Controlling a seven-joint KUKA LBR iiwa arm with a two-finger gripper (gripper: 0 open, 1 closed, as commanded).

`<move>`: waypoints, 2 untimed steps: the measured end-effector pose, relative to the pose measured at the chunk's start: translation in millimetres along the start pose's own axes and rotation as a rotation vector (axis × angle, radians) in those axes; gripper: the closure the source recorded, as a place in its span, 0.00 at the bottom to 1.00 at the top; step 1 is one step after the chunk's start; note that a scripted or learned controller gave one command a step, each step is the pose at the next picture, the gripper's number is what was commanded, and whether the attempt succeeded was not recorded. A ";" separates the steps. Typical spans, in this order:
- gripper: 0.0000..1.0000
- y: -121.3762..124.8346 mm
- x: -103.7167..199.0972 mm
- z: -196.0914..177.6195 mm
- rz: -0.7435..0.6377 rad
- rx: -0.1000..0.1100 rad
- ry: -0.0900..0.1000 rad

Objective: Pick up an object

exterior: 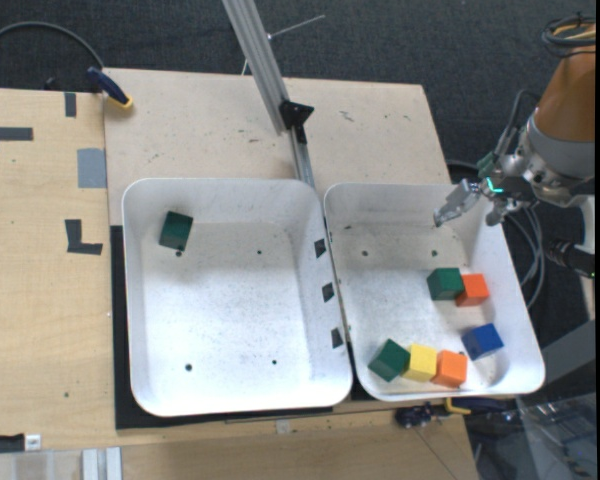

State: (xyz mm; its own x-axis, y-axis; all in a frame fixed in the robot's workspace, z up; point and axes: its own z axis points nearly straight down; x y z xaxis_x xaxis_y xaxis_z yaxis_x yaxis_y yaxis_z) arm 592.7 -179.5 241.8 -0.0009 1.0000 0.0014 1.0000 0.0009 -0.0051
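In the camera view, two white bins stand side by side on the bench, and the arm [565, 108] reaches in from the right. Its gripper [467, 200] hangs above the far right part of the right bin [380, 203], and nothing is seen between its fingers; it is not possible to tell whether they are apart or together, because they are small and dark against the bin wall. The right bin holds six blocks. A green block [444, 284] touches an orange block [472, 289] near the middle of its right side, and a blue block [482, 341] lies nearer, a little apart from them. Along the near edge, a second green block [388, 359], a yellow block [421, 362] and a second orange block [450, 368] stand in one row, touching each other. In the left bin [140, 268] there is one dark green block [176, 230], alone in the far left part. The step in hand seems to be the approach, with no object chosen yet. To do it well, the blue block looks like the best target, because it has free space on its sides. The gripper should descend straight over its centre, with the fingers on two free faces. The touching blocks are more risky, since a finger may land on a neighbour and push both away.
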 end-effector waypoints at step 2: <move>0.00 3.3 10.1 54.6 -0.001 0.001 -0.001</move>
State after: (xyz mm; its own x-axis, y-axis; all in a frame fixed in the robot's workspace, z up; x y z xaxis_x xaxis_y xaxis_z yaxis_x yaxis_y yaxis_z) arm 595.7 -169.3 187.2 -0.0017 1.0000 0.0004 1.0000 0.0017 -0.0066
